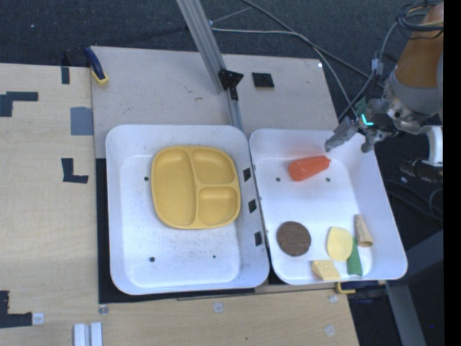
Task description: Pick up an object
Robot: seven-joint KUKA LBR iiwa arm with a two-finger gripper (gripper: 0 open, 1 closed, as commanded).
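An orange carrot-shaped piece lies in the upper part of the right bin. Lower in that bin sit a brown round patty, a pale yellow piece, a green piece, a small yellow block and a tan cone-like piece. My gripper hangs over the bin's upper right corner, just right of and above the carrot. Its two fingers stand spread apart with nothing between them.
The left bin holds a yellow divided plate. A slanted metal post rises behind the bins, and cables run across the dark floor at the back. The bench edge lies to the right of the right bin.
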